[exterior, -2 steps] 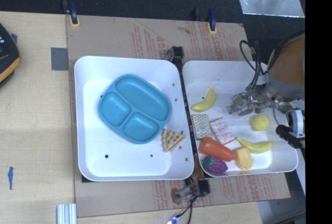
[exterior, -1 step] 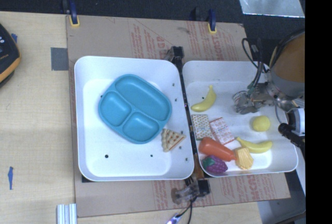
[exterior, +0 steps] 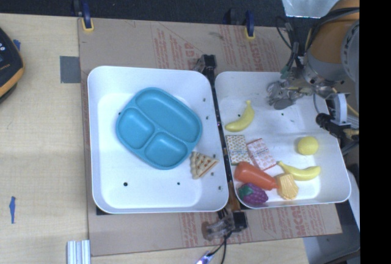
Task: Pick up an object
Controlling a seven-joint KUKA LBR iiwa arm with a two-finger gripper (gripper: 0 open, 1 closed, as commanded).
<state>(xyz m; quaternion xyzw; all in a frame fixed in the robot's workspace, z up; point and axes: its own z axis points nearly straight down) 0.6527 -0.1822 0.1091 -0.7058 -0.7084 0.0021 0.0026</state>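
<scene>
The gripper (exterior: 282,96) is seen low over the far part of the right bin (exterior: 333,195), near its back wall; whether it is apart or together cannot be told, and nothing is seen held in it. A small banana (exterior: 242,118) lies just to the gripper's left and a little nearer the camera. A yellow lemon (exterior: 308,146) is found nearer the front, slightly to the gripper's right. Well in front of the gripper, a second banana (exterior: 300,171), an orange carrot (exterior: 255,176), a corn piece (exterior: 287,186), a purple grape bunch (exterior: 252,194) and two cracker-like squares (exterior: 248,150) are crowded together. Far to the gripper's left, a blue divided plate (exterior: 159,127) and a waffle wedge (exterior: 202,164) are lodged in the left bin (exterior: 110,192).
</scene>
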